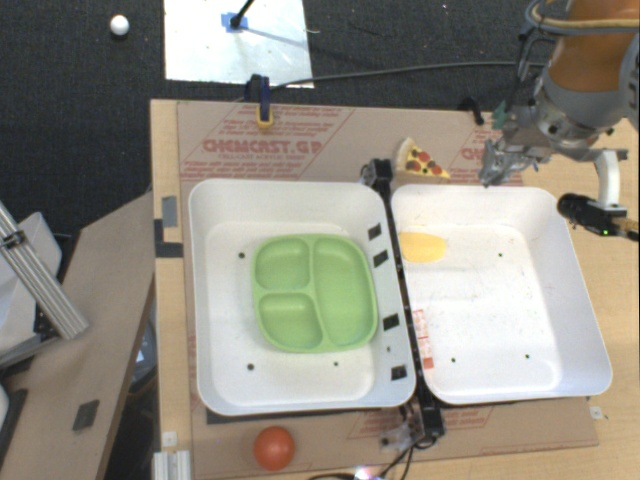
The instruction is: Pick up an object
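Observation:
A flat yellow piece [423, 247] lies in the right bin [540, 368], near its far left corner. A toy pizza slice [421, 162] rests on the bench just behind the bins. My gripper [497, 169] hangs over the right bin's far rim, to the right of the pizza slice and well apart from the yellow piece. Nothing shows between its tips.
A green divided tray [313, 292] sits in the left bin [225, 368]. An orange ball [273, 447] lies on the bench at the front. A white ball [120, 25] and a white sheet [235, 26] lie on the dark floor at the back.

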Action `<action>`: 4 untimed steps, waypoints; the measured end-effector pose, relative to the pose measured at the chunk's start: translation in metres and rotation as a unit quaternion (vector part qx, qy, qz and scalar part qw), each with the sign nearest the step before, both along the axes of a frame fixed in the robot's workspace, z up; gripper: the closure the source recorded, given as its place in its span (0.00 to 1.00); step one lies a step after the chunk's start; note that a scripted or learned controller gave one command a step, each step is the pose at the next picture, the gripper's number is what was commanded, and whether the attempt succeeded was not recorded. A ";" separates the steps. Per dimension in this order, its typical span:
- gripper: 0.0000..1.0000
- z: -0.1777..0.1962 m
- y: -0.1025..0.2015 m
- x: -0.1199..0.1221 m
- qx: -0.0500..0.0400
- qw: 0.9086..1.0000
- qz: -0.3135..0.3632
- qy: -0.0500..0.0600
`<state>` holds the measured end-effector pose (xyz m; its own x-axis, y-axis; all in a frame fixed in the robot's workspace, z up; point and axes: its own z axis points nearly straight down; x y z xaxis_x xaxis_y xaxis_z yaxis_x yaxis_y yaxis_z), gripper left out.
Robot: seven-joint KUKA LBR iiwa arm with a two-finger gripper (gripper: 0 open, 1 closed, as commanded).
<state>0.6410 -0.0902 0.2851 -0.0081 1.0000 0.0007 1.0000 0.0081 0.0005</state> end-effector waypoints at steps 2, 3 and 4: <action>1.00 -0.013 0.097 -0.015 0.000 1.000 0.000 0.000; 1.00 -0.041 0.146 -0.024 0.001 1.000 0.000 0.001; 1.00 -0.066 0.197 -0.043 0.001 1.000 0.000 0.001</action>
